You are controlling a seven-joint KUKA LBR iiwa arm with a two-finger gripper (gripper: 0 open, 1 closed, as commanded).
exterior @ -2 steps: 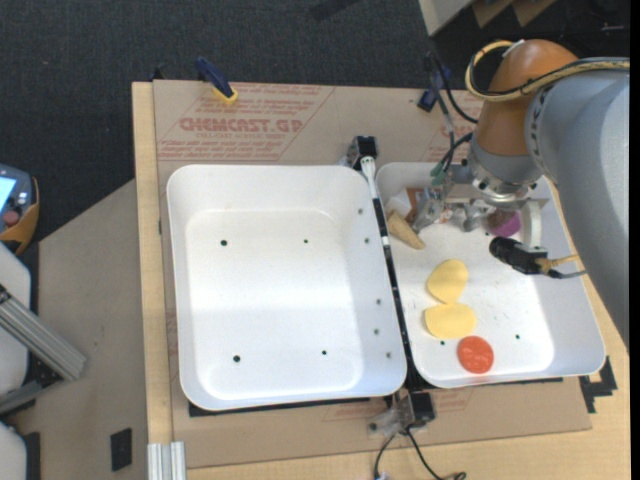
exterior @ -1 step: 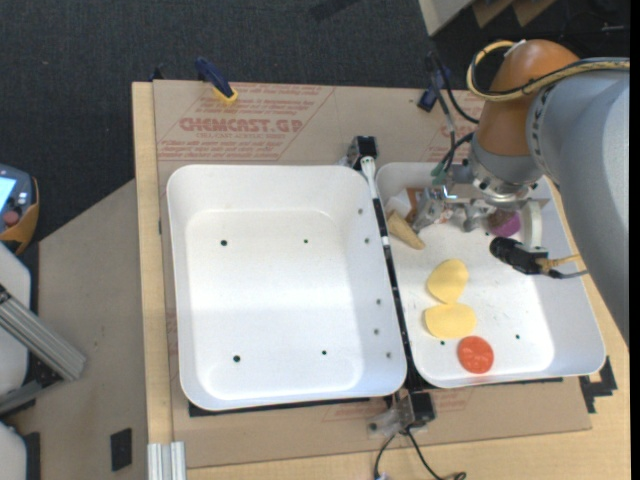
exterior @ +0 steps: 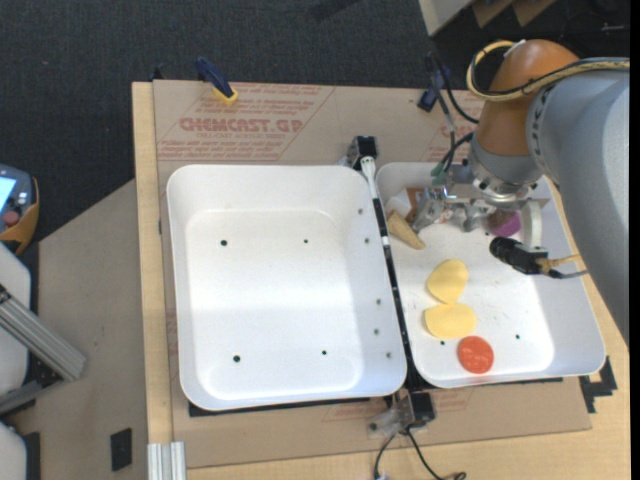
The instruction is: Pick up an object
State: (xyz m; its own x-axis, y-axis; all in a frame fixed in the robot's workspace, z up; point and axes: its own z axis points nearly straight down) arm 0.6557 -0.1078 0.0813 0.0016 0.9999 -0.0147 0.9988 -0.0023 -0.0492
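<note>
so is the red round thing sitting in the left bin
No, the red round object lies in the right bin, near its front edge, just below the two yellow pieces.

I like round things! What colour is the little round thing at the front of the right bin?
The round thing is red-orange, clearest in the camera view.

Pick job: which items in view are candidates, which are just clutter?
Job:
tool over the right bin
tan wedge
two yellow pieces
red disc
pink object, partly hidden by the arm

Lying about:
left bin
blue-yellow clamp
cardboard sheet
</note>
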